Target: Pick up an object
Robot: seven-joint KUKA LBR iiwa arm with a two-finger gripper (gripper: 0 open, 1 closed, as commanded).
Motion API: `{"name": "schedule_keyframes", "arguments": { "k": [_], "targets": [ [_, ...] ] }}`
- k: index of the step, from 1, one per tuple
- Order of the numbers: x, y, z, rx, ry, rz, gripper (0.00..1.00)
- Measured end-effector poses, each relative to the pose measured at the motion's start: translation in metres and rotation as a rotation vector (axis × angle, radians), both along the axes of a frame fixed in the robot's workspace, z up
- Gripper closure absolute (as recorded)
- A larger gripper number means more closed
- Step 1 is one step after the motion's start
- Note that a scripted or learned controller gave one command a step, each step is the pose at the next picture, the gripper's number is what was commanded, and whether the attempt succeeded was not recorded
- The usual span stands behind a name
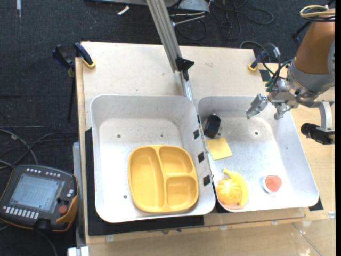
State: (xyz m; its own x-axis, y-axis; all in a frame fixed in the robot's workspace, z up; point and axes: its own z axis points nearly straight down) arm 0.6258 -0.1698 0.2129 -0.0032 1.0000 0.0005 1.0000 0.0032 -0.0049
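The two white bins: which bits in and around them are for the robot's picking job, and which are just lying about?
For the job:
- gripper, above the right bin
- black object
- yellow square
- yellow-orange lump
- small red-and-white piece
- yellow divided tray in the left bin

Lying about:
- handheld controller
- clamps
- floor cables

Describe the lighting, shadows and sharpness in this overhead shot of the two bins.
Camera view: even, soft light with no harsh glare; the yellow divided plastic tray is crisp; the small black object casts only a faint shadow; the claw on the grey arm looks slightly soft; the dark floor is dim.
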Motion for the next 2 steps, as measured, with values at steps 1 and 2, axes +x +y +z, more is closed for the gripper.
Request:
{"name": "schedule_keyframes", "arguments": {
  "k": [1,2],
  "targets": [
    [0.001,0.000,-0.064,0.000,0.002,-0.003,0.00],
    [0.000,0.001,-0.118,0.000,0.000,-0.002,0.00]
  ]
}}
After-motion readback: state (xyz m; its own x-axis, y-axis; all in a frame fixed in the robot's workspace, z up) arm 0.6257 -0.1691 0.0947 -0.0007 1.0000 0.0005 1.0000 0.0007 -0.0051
